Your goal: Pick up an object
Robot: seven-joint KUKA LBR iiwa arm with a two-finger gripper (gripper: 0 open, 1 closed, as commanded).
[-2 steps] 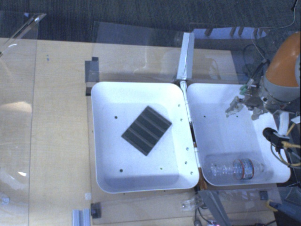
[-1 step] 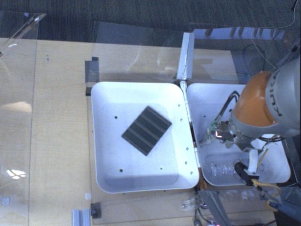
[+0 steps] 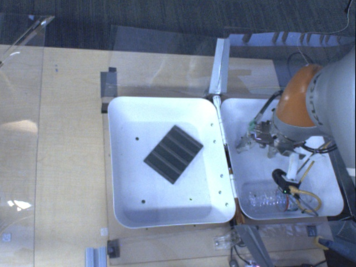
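Since any object counts, there are two candidates: the slab (image 3: 173,153) and a clear item (image 3: 267,199). The slab is dark and ribbed and lies flat about mid left bin (image 3: 127,121), turned diamond-wise so its corners point at the bin's edges. It is clear of all four walls. Nothing props it, so it looks loose, with room around it for a top-down approach. It is flat and low, so it's likely a hard pinch unless taken across its narrow width.

The clear item is see-through plastic and its shape is hard to make out. It lies along the near edge of the right bin (image 3: 239,111), in that edge's left half, close to the wall, which may crowd a grasp.

The gripper (image 3: 248,139) hangs over the right bin near its left edge, about midway between the far and near edges. I cannot tell whether it is spread or closed, and nothing is visible in it. The arm (image 3: 328,99) comes in over the bin's right side and covers part of the floor there.

Relative to the gripper, the slab is across the shared wall in the other bin, well apart. The clear item is near, toward the near edge, and not touching. My guess is the clear item is the closer pick and the slab the easier one to see. Nothing has been lifted yet. Both bins sit side by side on the bench (image 3: 55,149).
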